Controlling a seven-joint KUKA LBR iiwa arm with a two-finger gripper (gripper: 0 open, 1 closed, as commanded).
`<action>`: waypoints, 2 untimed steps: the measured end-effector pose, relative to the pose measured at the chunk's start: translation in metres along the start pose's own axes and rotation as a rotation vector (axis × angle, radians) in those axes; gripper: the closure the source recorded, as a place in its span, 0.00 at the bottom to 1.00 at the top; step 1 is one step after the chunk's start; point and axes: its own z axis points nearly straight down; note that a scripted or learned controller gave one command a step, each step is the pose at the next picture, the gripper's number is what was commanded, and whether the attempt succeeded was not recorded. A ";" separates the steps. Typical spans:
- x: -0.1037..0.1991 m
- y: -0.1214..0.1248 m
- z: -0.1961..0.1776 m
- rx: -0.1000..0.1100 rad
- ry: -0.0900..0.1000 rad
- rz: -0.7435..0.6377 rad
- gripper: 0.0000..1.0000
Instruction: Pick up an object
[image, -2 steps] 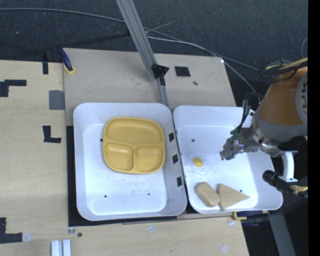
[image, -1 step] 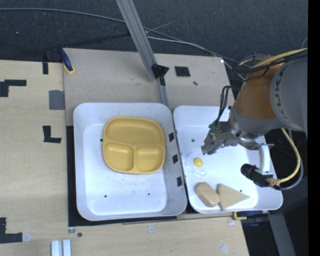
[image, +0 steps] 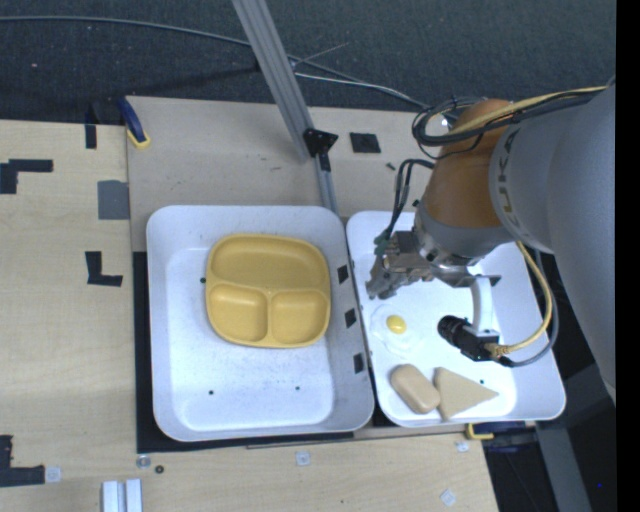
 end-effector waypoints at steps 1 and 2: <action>0.049 0.027 -0.014 -0.003 0.000 -0.001 1.00; 0.106 0.047 -0.027 -0.003 0.001 -0.001 1.00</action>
